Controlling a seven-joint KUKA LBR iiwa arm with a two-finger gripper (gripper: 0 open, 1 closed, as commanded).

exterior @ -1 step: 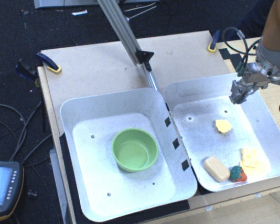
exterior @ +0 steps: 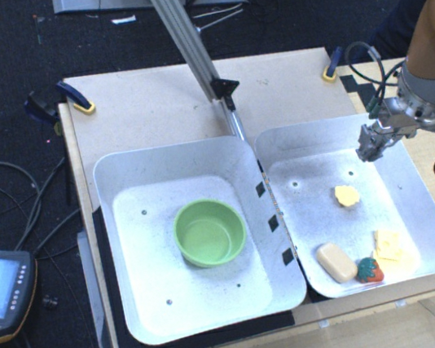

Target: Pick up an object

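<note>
With the dark end effector (exterior: 368,148), whose state we cannot tell, hovering over the right white bin (exterior: 420,201), we should descend squarely on the small yellow rounded lump (exterior: 347,195) just below it, clear of the wall.

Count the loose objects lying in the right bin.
4: a yellow lump mid-bin, a beige oblong piece near the front, a red-and-green strawberry-like toy beside it, a pale yellow piece front right.
</note>
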